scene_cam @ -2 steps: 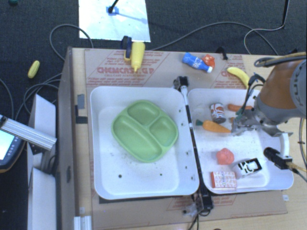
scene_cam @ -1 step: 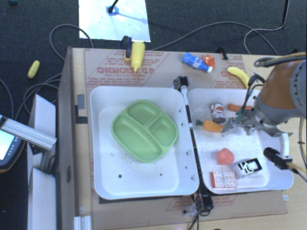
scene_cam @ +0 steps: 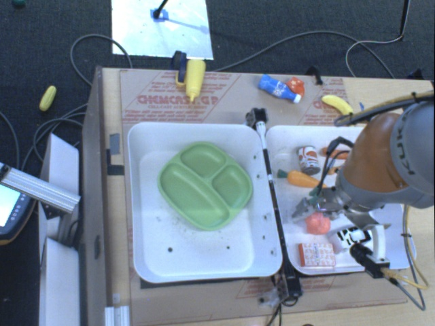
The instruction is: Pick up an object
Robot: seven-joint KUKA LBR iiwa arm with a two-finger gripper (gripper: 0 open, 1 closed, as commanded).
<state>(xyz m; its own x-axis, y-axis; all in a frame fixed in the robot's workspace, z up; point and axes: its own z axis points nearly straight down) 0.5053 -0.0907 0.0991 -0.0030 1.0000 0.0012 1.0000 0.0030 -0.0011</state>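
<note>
The right bin holds several small things: an orange carrot, a small striped can, a red, strawberry-like lump, a red-and-white box and a black-and-white piece. My gripper hangs low over this bin, just above and to the left of the red lump and below the carrot. The grey wrist and its orange band cover the bin's right half. Nothing can be seen held in the gripper.
The left bin holds a green divided plate. On the cardboard behind the bins lie a yellow bottle, a blue bottle and a banana. Cables run along the ridge between the bins.
</note>
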